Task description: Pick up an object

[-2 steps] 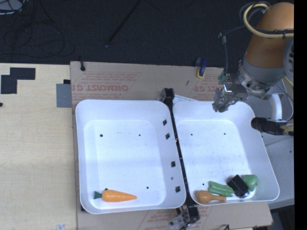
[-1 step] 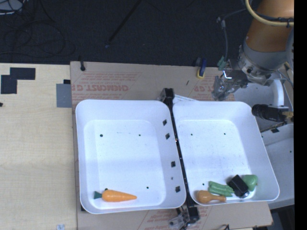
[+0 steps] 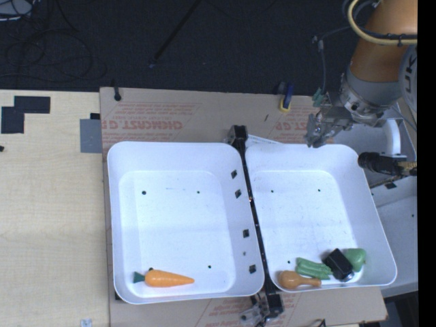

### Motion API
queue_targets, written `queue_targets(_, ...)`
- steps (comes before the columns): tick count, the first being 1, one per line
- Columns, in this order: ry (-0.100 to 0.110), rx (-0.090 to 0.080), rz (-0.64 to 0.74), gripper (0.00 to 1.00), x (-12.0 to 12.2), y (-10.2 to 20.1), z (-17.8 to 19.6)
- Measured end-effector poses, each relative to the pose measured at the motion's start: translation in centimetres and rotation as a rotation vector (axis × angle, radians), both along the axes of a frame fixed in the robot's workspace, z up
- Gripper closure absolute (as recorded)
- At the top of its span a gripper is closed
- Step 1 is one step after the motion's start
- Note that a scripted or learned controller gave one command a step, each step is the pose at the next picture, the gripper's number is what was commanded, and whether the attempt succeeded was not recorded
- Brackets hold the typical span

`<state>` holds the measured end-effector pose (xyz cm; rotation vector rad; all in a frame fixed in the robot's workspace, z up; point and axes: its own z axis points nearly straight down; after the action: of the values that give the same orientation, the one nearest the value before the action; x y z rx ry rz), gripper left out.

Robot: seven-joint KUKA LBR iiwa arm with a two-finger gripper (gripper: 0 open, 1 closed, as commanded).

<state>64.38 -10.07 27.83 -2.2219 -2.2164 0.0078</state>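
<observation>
White plastic formed two shallow bins set side by side on a cardboard sheet, seen from above at a slant. Left to right: the left bin (image 3: 129, 182) held a single orange toy carrot (image 3: 167, 278) with a green stub, lying flat near its front edge. The right bin (image 3: 368, 203) held a small cluster in its front corner: a tan pear-shaped toy (image 3: 297, 280), a green bean-like piece (image 3: 312, 268), a black block (image 3: 338, 263) resting against it, and a rounded green piece (image 3: 355, 256) just behind. The four sat touching or nearly so. Farther right and toward the back, the grey and orange arm reached in, its gripper (image 3: 319, 136) hanging above the right bin's rear rim, well apart from every object. Whether the gripper was wide or closed could not be told at this size; nothing was visibly held in it. By my judgement the pick had not yet begun and the arm was at the approach stage. A next move would call for travelling forward over the right bin and descending onto one item; the crowded cluster would make a clean grasp harder than the lone carrot.
</observation>
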Motion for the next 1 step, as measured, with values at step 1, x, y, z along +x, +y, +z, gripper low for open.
queue_targets(1,-0.009,0.000,0.002,1.00,0.03,-0.43,6.74)
